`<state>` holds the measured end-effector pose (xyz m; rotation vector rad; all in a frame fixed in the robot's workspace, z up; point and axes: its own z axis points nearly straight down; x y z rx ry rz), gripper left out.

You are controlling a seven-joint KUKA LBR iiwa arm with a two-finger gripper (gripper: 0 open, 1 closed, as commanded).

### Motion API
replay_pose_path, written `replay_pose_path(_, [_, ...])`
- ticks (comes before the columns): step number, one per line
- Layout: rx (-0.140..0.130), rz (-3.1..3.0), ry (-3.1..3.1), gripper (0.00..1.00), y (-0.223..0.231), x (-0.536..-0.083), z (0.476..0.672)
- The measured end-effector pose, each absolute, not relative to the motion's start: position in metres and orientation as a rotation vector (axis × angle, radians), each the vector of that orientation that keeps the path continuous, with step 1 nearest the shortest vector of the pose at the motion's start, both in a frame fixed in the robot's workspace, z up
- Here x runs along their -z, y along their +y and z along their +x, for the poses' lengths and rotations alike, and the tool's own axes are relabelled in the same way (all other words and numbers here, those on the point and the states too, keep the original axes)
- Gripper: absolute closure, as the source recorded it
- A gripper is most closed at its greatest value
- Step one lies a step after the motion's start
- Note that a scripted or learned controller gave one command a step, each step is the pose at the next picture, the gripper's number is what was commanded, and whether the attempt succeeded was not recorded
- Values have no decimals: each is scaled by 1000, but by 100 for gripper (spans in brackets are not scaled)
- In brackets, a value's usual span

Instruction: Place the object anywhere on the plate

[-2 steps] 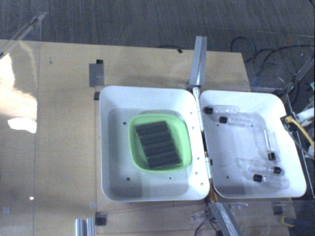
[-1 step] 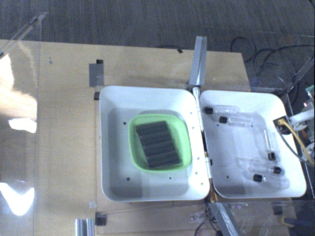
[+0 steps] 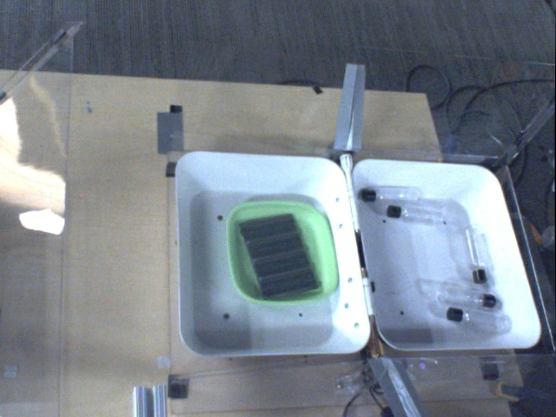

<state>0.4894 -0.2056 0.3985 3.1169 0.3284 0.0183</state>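
Note:
A light green square plate point(image 3: 323, 243) rests in the left white bin point(image 3: 200, 259). On the plate lies a dark grey ribbed rectangular object point(image 3: 278, 256), set at a slight slant. The right white bin point(image 3: 404, 320) holds several clear tubes with black caps: two near its upper left point(image 3: 395, 202), one along its right side point(image 3: 475, 254), and two near its lower right point(image 3: 469, 307).
The two bins sit side by side on a wooden bench point(image 3: 87, 259). A grey metal post point(image 3: 350, 111) stands behind the seam between the bins. A small grey block point(image 3: 171, 131) lies on the bench behind the left bin. Cables trail at the back right point(image 3: 486, 94).

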Motion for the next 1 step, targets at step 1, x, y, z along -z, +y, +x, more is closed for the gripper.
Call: replay_pose_path(1, [-3, 3124, 324, 0, -205, -309, 488])
